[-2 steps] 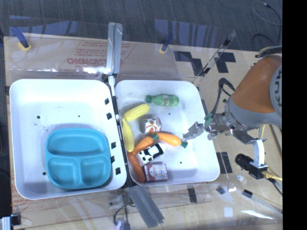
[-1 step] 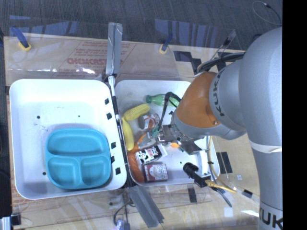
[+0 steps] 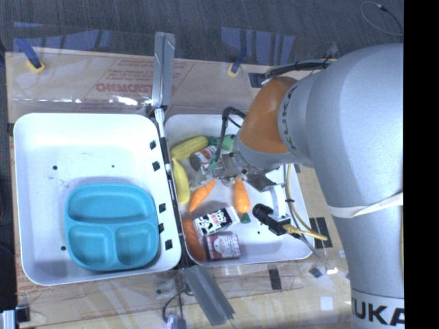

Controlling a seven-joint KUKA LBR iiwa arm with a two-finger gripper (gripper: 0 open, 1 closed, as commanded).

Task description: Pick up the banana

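The banana [image 3: 180, 181] is a pale yellow curved fruit lying lengthwise against the left wall of the right bin [image 3: 302, 249]. My gripper [image 3: 211, 171] hangs below the orange-banded wrist, low over the bin's upper middle, just right of the banana and above an orange carrot [image 3: 200, 197]. The wrist hides much of the gripper, and I see nothing clearly held in it.
Around the gripper lie a corn cob [image 3: 188, 146], a small can [image 3: 202, 159], a second carrot [image 3: 241, 195], a cow-print carton [image 3: 213, 221], a dark red packet [image 3: 223, 246] and an orange item [image 3: 191, 239]. The left bin [image 3: 41, 136] holds a blue divided plate [image 3: 110, 226].
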